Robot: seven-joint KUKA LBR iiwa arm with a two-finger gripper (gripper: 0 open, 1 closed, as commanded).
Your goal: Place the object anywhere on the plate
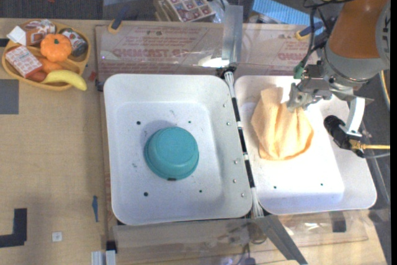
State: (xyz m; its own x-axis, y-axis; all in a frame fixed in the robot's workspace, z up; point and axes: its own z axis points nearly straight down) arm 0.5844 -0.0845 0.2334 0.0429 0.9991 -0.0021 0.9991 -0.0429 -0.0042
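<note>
Camera view, from above the table (pixel 49 158). Two shallow white bins sit side by side. The left bin (pixel 124 96) holds a teal plate (pixel 172 152), lying upside down near the bin's middle. The right bin (pixel 353 189) holds the object, a pale orange cloth (pixel 282 130), crumpled into a heap in the far left part of that bin. My arm (pixel 356 28) reaches in from the right, its orange band above the wrist. My end effector (pixel 296 98) is at the far right edge of the cloth, and its fingers are clamped on a raised fold of the fabric. The rest of the cloth lies on the bin floor. On the table's far left corner a shallow dish (pixel 12 65) carries toy food, including a banana (pixel 66 78) and a small pumpkin (pixel 56 47).
</note>
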